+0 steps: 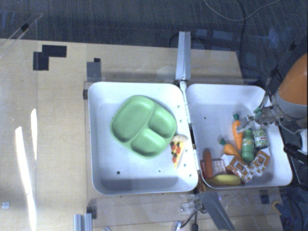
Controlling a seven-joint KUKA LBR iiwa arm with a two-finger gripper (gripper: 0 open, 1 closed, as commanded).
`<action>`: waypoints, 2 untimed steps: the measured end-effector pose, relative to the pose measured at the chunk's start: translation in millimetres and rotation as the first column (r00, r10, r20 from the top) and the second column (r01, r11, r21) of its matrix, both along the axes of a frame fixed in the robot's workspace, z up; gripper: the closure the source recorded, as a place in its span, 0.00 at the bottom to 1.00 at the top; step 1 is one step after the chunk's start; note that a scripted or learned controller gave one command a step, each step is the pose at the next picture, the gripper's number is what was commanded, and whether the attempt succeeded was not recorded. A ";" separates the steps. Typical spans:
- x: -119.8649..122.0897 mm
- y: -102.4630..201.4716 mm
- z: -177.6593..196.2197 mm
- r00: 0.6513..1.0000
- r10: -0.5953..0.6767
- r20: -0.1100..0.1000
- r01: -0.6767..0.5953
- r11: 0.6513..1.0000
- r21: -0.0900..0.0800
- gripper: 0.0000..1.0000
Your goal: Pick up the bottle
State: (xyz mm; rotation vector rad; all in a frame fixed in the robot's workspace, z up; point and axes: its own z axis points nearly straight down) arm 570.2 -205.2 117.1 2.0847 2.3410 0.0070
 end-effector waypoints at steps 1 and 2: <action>-53.7 -0.2 -26.0 1.000 0.006 0.013 -0.006 1.000 -0.004 0.00; -51.6 0.7 -15.0 1.000 0.006 0.017 -0.006 1.000 -0.003 1.00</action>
